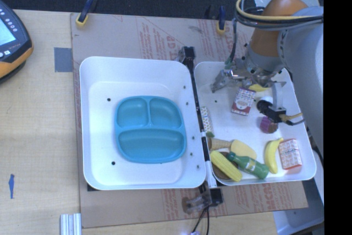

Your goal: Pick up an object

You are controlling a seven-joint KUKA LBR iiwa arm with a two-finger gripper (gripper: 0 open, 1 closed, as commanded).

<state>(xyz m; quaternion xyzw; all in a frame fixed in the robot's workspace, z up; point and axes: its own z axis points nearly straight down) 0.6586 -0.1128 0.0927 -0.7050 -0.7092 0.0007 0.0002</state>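
In the camera view I see the tool point(242, 75) low over the far part of the right bin point(220, 118); if it is open or closed I cannot tell. The small red-and-white carton point(243, 102) lies just nearer than the tool, slightly to the right, its long axis running near-to-far. I judge the tool must come a little toward the near side to reach it. The banana point(270, 154) lies well apart.
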